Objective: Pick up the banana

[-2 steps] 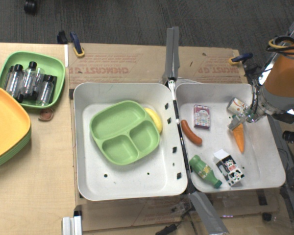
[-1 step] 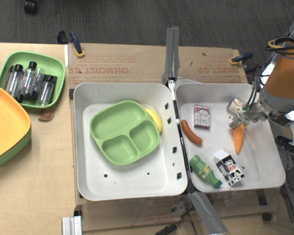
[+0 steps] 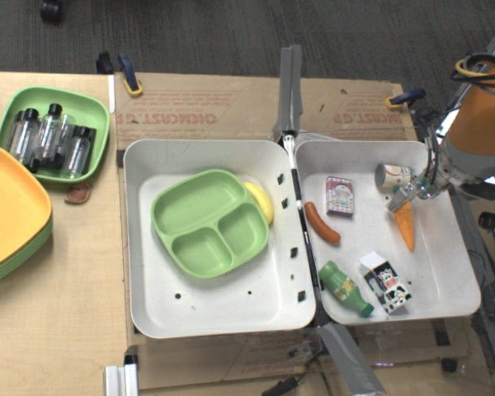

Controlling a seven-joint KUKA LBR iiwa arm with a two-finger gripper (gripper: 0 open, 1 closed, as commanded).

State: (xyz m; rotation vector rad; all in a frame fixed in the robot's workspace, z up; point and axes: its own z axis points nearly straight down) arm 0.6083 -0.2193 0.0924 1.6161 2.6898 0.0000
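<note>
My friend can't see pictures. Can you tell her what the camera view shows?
A robot gripper hovers over the right bin, by an orange carrot, a hot dog, a green bottle and a small can. The yellow banana lies in the left bin, tucked behind a green divided plate.

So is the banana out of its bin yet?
No. The banana lies in the left bin, partly tucked under the green plate.
</note>
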